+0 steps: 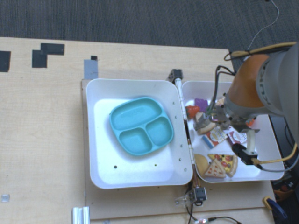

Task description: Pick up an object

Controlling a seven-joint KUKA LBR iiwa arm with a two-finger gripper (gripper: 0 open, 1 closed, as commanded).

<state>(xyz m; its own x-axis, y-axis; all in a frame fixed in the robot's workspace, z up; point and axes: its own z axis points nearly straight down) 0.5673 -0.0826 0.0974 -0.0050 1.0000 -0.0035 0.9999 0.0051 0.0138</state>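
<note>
Near the left wall of the right bin, the gripper sits low among small toys; whether it is open or closed, I cannot tell. A pizza slice and a round cookie lie by that bin's front edge, a purple block toward its back. The left bin holds a blue divided plate at its middle.

Grey arm entering from the right, orange band above the wrist, wrist angled downward and leftward, gripper lowered, cables trailing along the arm
</note>
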